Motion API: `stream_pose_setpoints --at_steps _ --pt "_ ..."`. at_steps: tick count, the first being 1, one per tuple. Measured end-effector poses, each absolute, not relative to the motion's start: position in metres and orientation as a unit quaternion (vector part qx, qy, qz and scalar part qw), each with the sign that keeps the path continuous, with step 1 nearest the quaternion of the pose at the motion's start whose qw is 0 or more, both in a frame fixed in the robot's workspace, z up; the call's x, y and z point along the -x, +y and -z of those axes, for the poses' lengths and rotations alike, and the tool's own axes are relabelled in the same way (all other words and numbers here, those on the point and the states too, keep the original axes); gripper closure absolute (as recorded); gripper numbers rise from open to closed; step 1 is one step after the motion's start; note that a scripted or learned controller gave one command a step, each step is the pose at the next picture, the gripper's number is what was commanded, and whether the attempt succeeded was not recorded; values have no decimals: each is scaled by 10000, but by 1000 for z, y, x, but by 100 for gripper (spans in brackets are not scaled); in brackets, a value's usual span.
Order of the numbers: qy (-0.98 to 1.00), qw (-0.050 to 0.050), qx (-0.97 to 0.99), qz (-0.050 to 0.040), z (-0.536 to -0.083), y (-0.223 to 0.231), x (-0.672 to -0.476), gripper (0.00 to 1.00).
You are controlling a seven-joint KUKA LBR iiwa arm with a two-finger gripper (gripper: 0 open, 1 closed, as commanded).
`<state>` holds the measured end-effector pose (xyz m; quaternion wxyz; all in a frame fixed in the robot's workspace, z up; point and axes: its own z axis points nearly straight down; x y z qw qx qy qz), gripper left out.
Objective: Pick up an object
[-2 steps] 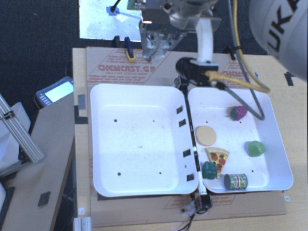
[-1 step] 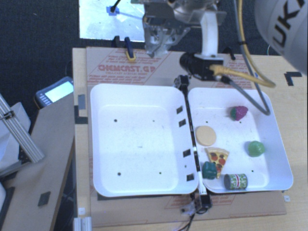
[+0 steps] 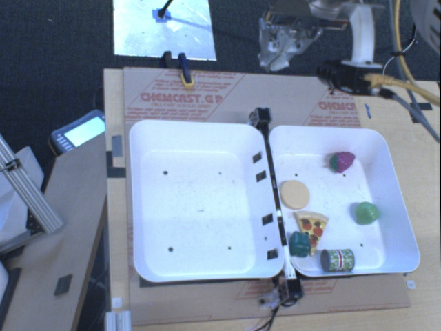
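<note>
The right bin (image 3: 386, 185) holds several toy items: a purple berry cluster (image 3: 342, 161) near its far side, a round tan cookie (image 3: 295, 194) by the divider, a green lumpy piece (image 3: 366, 213) at the right, a pizza slice (image 3: 313, 225), a teal piece (image 3: 299, 243) and a small can (image 3: 337, 259) lying on its side near the front. My gripper (image 3: 279, 50) hangs high above the bench's far edge, well behind both bins, with nothing seen between its fingers.
The left bin (image 3: 138, 185) sits beside the right one, joined by black clips along the divider (image 3: 269, 198). A shiny metal plate (image 3: 164, 18) lies on the dark floor at the back left. Cables (image 3: 386, 85) run at the back right.
</note>
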<state>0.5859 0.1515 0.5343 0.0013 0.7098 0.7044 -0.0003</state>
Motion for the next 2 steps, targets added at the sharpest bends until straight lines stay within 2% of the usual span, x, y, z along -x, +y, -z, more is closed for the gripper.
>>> stream_pose_setpoints --at_steps 1,2 --pt "7111 -8 -7031 -15 -534 240 -585 100" --pt "7068 3 -7074 -18 -537 181 -499 100"
